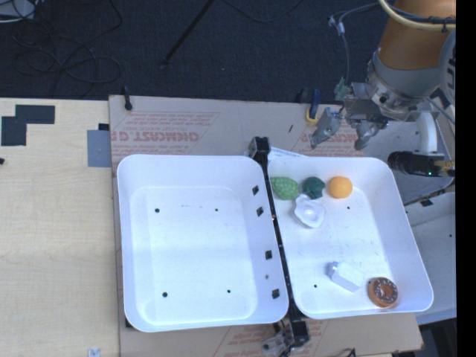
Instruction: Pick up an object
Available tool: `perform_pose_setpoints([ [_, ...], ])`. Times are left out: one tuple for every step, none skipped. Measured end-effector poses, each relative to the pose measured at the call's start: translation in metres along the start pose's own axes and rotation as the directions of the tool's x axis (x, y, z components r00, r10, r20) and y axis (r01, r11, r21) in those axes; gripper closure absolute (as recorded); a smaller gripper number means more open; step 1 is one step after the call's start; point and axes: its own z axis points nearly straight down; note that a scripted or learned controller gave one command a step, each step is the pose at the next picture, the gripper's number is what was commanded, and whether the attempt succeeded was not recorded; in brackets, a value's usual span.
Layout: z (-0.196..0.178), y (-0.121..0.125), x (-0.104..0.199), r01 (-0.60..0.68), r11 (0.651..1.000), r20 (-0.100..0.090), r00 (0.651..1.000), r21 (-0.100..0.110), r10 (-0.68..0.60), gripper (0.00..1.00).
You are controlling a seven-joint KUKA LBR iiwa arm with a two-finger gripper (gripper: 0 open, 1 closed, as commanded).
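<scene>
My gripper (345, 135) hangs above the back edge of the right bin (405, 214), open, with nothing between its fingers. Just below it in that bin lie an orange ball (340, 187), a dark green ball (313, 187) and a light green lumpy piece (284, 187). A white crumpled object (309, 212) rests in front of the green ones. Near the front of the bin sit a white block (344, 277) and a brown ring-shaped donut (383, 291).
The left bin (130, 222) stands beside the right one, split from it by a black divider with clips (269, 229). Both rest on a cardboard sheet (186, 129) on the pale wooden bench. Cables lie on the dark floor behind.
</scene>
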Motion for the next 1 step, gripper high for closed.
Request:
perform_pose_setpoints([
  [-0.0657,0.0041,0.0057,0.002,1.0,0.003,1.0,-0.023,-0.002,0.0],
])
